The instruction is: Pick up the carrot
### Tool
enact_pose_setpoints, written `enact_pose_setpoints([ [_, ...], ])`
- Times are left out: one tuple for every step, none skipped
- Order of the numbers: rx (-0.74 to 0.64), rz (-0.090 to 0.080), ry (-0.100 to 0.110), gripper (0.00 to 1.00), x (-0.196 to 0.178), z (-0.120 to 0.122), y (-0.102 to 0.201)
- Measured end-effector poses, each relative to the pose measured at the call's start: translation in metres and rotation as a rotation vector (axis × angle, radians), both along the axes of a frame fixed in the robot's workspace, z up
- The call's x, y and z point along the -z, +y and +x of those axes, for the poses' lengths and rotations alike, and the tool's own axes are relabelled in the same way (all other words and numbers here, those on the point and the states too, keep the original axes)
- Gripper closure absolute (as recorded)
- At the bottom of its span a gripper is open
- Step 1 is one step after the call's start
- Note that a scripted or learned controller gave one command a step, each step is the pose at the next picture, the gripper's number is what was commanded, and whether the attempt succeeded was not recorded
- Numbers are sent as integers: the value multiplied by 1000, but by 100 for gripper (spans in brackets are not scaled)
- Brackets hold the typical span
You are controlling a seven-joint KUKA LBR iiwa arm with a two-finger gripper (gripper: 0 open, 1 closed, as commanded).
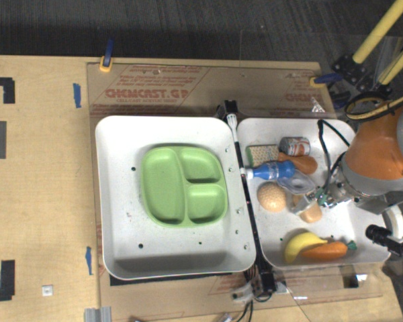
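We look down on a tan bench (40, 200) carrying a clear sheet with reversed red lettering (148, 86) under two white bins. Black tape marks sit along the bench's left edge (1, 89), blue tape strips (76, 94) lie near the sheet's left border, and a blue and orange clamp (107, 56) grips its far edge. Beyond the bench we see dark floor (188, 12), with yellow bars (388, 20) at the upper right.

The left bin (114, 180) holds a green divided plate (185, 185), roughly centred, with three compartments. A black divider strip (245, 200) runs between the bins where they meet.

The right bin (275, 243) is crowded. The carrot (326, 249) lies on its side near the front wall, orange with its green end pointing right, touching the yellow banana (297, 241) just to its left. Further back we note a small can (295, 146), an orange item (302, 163) just in front of it, a blue and clear bottle (275, 172) on its side, a green-patterned sponge (262, 154), and a tan round item (272, 197).

The arm (379, 153), orange band uppermost, enters from the right. The gripper (320, 198) hangs over the middle of the right bin, behind the carrot and apart from it. We cannot tell how wide the tool stands, as wires and clutter blur it.
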State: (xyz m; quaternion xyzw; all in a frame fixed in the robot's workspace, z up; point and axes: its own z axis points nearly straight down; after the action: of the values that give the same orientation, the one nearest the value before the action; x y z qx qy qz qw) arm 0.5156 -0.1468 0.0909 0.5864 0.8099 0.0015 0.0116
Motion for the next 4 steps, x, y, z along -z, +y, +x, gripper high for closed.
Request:
enact_pose_setpoints([
  [140,3,-1,100,0,1,41],
  [112,15,14,100,-96,8,129],
  [310,14,17,100,-93,5,184],
  [445,15,27,100,-92,-37,221],
])
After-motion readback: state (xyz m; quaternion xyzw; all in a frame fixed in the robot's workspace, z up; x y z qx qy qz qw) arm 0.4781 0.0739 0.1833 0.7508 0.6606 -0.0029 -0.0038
